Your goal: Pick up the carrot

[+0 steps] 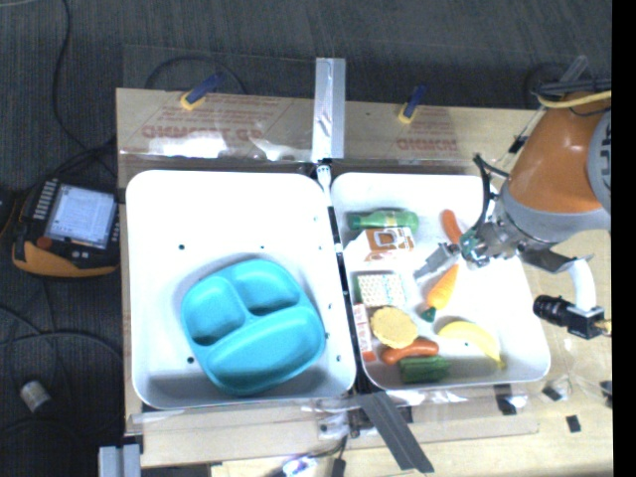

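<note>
The carrot (442, 284) is lying tilted in the right bin (527, 296), between the banana (474, 338) and a small carton (383, 288), leafy end pointing down-left. The hand (459, 251) is hovering just above its upper tip; whether it is spread or pressed together cannot be told. A sound grip is calling for centring over the carrot's thick middle, gripping across its width, and avoiding the banana.

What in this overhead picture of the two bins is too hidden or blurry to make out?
- End effector: blurred above the carrot, so contact is unclear.
- Arm: cut off by the view's right edge.
- Green item: partly under the sausage, near the banana.
- Small boxes: labels too small to read.
</note>
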You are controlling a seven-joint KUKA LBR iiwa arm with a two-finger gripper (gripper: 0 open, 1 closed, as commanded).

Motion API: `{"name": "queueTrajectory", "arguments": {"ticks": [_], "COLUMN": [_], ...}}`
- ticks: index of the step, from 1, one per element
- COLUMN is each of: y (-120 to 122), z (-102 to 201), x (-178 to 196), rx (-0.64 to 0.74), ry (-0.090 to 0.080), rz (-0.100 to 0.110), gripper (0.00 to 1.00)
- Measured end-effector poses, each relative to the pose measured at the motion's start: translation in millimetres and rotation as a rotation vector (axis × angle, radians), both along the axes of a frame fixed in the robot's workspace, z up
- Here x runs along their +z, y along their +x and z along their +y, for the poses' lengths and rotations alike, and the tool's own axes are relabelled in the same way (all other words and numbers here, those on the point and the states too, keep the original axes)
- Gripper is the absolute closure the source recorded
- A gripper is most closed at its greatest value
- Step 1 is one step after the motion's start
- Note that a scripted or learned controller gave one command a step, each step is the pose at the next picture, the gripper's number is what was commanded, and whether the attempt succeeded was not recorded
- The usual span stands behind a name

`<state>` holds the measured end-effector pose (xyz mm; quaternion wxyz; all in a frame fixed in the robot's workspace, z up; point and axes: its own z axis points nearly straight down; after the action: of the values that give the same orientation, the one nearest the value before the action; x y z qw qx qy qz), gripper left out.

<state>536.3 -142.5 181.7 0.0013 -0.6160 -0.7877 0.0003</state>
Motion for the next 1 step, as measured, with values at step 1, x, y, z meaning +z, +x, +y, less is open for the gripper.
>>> {"name": "queueTrajectory", "arguments": {"ticks": [1], "y": [5.1], "z": [-39.6], "x": [-92.2], "rx": [0.225], "ry": [-0.002], "rz": [-0.011], "gripper": [0.00]}}
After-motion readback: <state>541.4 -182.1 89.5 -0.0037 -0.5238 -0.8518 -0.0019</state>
